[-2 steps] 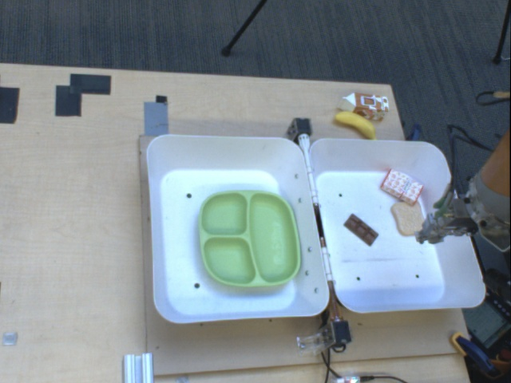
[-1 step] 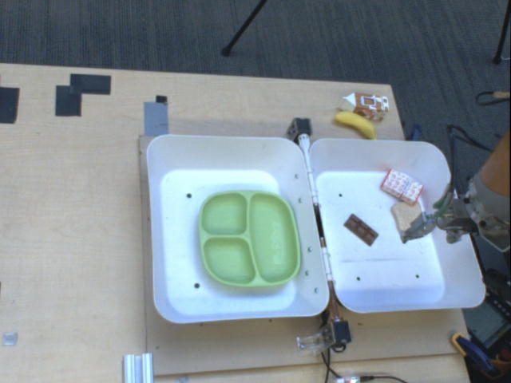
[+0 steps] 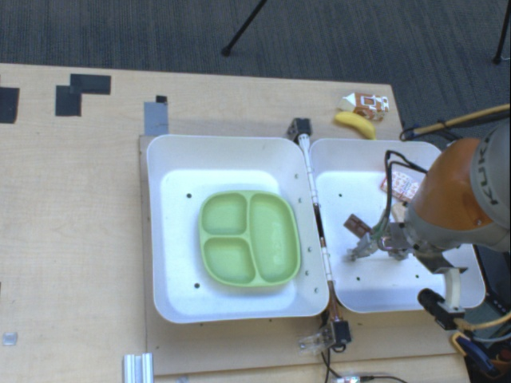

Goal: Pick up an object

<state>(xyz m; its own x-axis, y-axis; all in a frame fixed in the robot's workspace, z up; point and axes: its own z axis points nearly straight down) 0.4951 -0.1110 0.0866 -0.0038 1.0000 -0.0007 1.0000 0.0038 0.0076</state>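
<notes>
one brown block point(image 3: 355, 226) | long axis slanted, upper-left to lower-right | gripper point(image 3: 366, 247) just beside

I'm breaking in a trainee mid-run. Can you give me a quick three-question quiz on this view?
1. True or false: the green divided plate lies in the right bin.
2. What yellow fruit lies on the bench beyond the bins?
3. The gripper is over: A) left bin B) right bin C) bare bench.

Key: 1 false, it lies in the left bin. 2 banana. 3 B.
</notes>
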